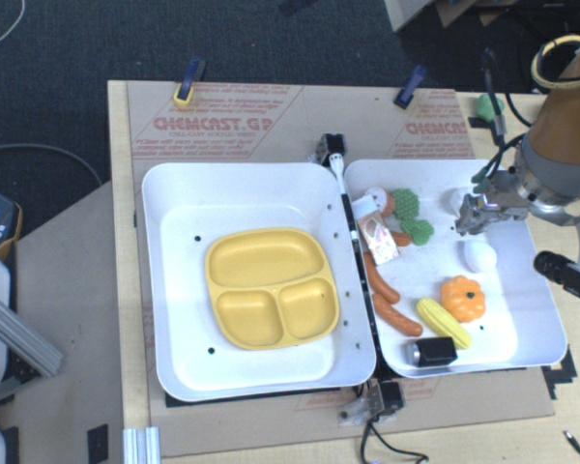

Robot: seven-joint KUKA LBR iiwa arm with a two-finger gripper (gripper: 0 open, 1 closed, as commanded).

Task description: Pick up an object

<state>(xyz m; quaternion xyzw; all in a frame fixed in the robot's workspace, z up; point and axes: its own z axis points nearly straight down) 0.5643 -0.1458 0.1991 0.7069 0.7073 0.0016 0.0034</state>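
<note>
While my arm runs off the right edge, the left bin bears a yellow tray and the right bin a crowded pile. My claw hangs just above a white egg; too blurred, I cannot tell how it stands. Nearby lie a pumpkin, corn, sausages, broccoli and a dark block.

The 2 bins look like smooth, slightly glossy white plastic. The yellow divided tray at centre left is matt plastic. The bench top along the upper frame looks like brown paper-faced board with red print. The gripper at upper right looks like dull grey metal.
</note>
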